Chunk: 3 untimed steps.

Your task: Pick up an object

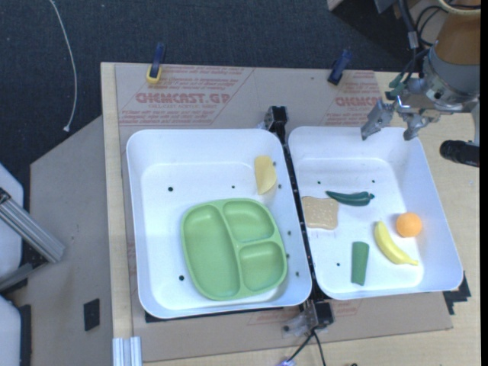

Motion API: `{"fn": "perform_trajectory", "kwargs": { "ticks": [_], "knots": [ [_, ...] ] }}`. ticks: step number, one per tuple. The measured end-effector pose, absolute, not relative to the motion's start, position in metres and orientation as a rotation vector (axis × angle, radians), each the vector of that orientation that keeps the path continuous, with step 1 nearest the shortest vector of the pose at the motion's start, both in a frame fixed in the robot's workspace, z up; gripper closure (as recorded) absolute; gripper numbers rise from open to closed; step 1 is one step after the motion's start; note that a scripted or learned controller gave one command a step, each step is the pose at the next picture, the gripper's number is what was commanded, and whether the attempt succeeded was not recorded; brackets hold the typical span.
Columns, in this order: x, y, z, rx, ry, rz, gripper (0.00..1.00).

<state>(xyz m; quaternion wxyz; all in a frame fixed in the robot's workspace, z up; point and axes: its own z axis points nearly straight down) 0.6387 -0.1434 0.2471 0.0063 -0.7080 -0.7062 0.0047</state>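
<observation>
Cardboard sheeting (229, 90) covers the bench, printed in faded red with the repeated wording "CHEMCAST GP". We read it once far to the left of the pincer (391, 126) and, partly cut off, just beside it. Two clamps grip the sheet's far edge: a blue and yellow one (155, 65) well off to the left and a blue one (339, 66) nearer the pincer. Dark carpet (191, 17) lies beyond, crossed by a thin white cable (61, 29); an aluminium rail (27, 223) shows at the far left.

We see the pincer released, its two fingers spread apart over the far rim of the right bin (435, 197), grasping nothing.

Candidate objects sit in this bin, all nearer the camera than the pincer. A green chilli pepper (351, 197) lies almost directly below it. A slice of bread (320, 213) rests lower and to the left, by the wall between the bins. An orange (409, 225) lies just to the right of the pincer's line, and a banana (392, 245) sits just beside it. A green cucumber piece (359, 263) lies farthest down.

The left bin (152, 204), well to the left of the pincer, holds a green divided plate (232, 248) and a pale yellow wedge (264, 174).
</observation>
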Motion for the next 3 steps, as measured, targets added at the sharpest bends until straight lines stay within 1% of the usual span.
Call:
{"fn": "perform_trajectory", "kwargs": {
  "ticks": [1, 2, 3],
  "knots": [
    [0.641, -0.143, 0.256, -2.221, -2.221, 0.001, 0.0],
    [0.638, -0.147, 0.212, -2.22, -2.218, 0.005, 0.0],
    [0.641, -0.152, 0.17, -2.22, -2.218, 0.003, 0.0]
  ]
}}
